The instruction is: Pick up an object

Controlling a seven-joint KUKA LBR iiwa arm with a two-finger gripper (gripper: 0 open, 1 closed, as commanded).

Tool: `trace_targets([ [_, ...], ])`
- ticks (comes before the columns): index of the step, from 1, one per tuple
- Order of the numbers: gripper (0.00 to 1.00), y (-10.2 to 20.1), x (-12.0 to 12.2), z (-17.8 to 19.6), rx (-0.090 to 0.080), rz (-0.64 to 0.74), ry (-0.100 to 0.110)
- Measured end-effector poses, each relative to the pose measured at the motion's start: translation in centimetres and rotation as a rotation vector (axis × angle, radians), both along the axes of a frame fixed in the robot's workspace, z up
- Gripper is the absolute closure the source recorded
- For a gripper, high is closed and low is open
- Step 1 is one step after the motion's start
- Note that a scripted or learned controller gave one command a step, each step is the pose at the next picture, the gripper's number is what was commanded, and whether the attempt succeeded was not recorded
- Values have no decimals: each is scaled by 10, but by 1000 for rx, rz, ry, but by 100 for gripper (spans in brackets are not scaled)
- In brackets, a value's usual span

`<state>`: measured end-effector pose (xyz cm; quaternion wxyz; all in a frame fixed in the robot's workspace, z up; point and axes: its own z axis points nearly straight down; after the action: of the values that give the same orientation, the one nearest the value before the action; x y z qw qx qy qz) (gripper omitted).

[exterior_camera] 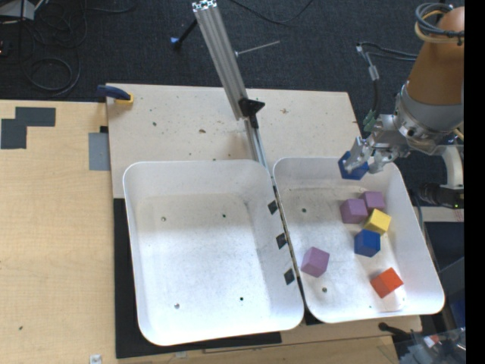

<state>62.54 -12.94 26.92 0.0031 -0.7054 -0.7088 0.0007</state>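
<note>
My gripper point(362, 158) hangs over the far edge of the right bin point(327, 174), shut on a blue block point(352, 167) that shows between its fingers, lifted above the bin floor. On the floor of that bin lie two purple blocks point(353, 210) close together near the back, a yellow block point(378, 221), a second blue block point(367, 243), an orange-red block point(387, 282) near the front right corner, and a lone purple block point(315, 262) toward the left side.
The left bin point(144, 203) lies beside the right one, with a divider rail and black clips point(281, 240) between them. A slanted aluminium post point(226, 59) rises behind the bins. The wooden bench point(53, 226) extends to the left.
</note>
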Motion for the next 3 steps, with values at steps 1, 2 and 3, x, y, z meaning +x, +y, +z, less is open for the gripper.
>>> trace_targets([
  [1,100,59,1,-10,0,0,0],
  [2,100,109,2,-16,-1,0,0],
  [3,100,165,-14,-17,-2,0,1],
])
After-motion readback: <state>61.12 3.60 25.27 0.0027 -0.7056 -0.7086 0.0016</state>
